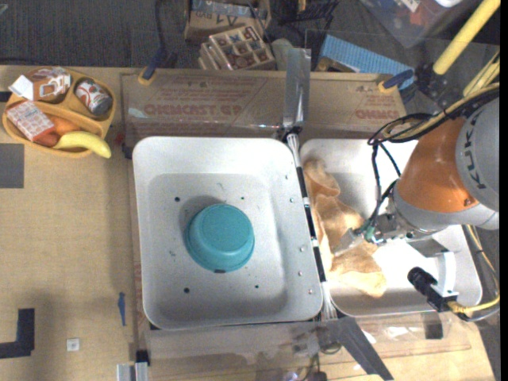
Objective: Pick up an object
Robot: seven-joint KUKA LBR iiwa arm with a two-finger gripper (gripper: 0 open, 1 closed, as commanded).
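At the upper left of the frame a yellow tray (16, 121) of toy food sits on the table (63, 244). The left bin (151, 165) holds a smooth teal bowl (221, 236), upside down. In the right bin (468, 280) lies a limp, crumpled tan cloth (337, 221); the hand (357, 240) sits low on it. Judged mid-grasp, lifting comes next, though I cannot tell its finger state.

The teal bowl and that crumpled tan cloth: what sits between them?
In the camera view, bare white floor of the left bin, then the two bins' touching rims, separate the teal bowl from the tan cloth.
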